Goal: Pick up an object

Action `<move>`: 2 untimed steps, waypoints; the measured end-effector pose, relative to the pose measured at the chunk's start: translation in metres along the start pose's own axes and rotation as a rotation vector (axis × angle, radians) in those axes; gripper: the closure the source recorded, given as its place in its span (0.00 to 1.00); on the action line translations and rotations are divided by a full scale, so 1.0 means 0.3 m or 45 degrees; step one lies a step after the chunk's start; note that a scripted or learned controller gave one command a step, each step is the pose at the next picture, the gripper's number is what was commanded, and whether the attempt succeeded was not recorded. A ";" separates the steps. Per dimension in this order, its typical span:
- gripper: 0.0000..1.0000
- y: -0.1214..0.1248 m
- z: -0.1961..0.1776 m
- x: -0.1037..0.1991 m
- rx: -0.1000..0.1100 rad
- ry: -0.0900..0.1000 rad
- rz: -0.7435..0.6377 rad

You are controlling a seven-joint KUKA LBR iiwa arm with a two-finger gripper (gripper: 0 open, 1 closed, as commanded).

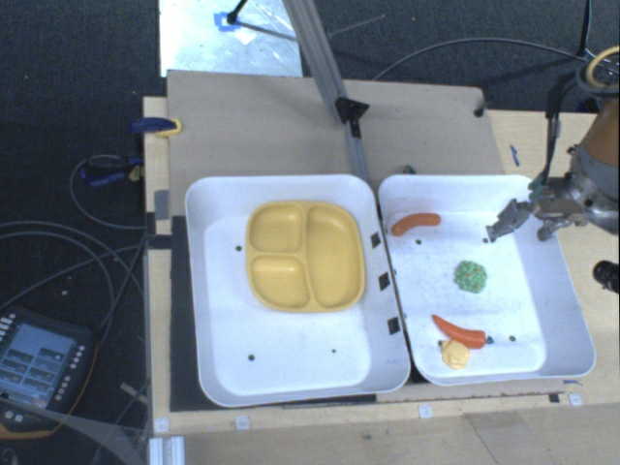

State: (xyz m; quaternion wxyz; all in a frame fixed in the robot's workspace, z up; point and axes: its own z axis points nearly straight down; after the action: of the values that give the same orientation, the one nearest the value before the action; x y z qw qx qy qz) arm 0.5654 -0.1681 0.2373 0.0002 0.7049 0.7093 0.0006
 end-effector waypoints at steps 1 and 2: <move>0.00 0.000 0.000 0.000 0.000 0.000 0.002; 0.00 0.013 0.174 0.032 0.006 0.001 -0.001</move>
State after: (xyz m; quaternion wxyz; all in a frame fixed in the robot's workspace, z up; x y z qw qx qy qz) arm 0.5694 -0.1584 0.1852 -0.0016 0.7047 0.7095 -0.0008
